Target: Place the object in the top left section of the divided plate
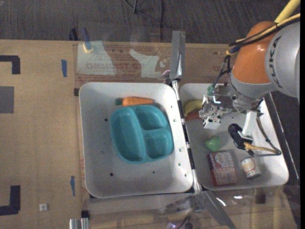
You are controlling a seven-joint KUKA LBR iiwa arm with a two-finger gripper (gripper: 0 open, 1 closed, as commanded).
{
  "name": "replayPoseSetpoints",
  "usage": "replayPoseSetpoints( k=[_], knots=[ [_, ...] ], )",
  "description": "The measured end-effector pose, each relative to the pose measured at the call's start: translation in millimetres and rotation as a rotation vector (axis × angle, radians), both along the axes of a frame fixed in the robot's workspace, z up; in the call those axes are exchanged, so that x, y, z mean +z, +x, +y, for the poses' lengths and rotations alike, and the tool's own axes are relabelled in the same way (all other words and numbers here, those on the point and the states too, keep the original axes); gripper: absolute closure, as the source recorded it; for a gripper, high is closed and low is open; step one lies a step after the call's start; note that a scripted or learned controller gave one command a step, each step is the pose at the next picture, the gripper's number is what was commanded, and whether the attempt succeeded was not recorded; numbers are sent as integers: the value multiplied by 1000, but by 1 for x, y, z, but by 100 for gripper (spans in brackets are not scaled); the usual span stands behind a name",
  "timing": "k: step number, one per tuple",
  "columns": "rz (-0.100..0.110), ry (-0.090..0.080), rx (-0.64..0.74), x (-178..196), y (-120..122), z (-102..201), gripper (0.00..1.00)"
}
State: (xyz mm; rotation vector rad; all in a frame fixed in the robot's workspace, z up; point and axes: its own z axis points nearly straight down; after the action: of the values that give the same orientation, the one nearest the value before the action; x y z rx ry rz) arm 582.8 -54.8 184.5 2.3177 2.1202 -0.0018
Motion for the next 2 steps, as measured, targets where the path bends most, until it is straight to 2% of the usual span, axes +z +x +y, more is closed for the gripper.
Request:
replayPoseSetpoints(
  k=[1, 2],
  knots=[
    [-3, 1, 155, 25, 11, 76, 100],
    [-4, -1, 212, 43, 20, 56, 100]
  ],
)
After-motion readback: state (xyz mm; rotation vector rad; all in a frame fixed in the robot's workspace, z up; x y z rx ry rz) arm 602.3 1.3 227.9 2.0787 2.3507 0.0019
